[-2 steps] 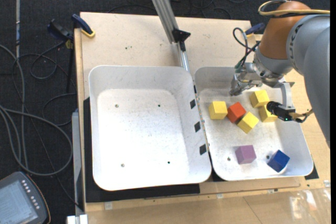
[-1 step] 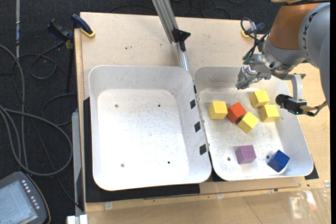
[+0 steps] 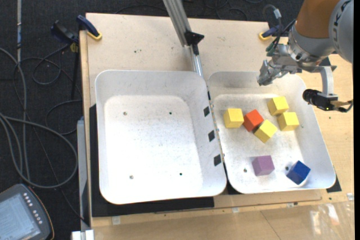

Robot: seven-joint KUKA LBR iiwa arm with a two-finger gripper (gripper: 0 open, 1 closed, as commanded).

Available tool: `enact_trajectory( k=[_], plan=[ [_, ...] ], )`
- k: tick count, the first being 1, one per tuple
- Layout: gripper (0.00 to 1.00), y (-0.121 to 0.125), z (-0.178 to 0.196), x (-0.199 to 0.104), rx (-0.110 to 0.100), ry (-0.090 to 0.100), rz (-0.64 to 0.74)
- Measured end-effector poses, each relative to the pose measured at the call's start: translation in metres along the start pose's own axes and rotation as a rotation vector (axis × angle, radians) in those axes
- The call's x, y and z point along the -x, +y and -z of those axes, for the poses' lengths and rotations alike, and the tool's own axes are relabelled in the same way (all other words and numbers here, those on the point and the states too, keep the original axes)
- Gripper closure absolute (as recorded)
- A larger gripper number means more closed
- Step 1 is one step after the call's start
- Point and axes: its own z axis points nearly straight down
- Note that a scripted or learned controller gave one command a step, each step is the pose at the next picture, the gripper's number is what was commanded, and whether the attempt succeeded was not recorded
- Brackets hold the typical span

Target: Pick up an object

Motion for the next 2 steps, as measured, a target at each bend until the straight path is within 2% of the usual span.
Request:
enact_trajectory(
  k=[1, 2],
  plan=[
    [1.00, 0.011, 0.056, -0.005, 0.001, 0.000, 0.001],
    [1.00, 0.013, 0.081, -0.005, -0.002, 0.000, 0.000]
  ],
)
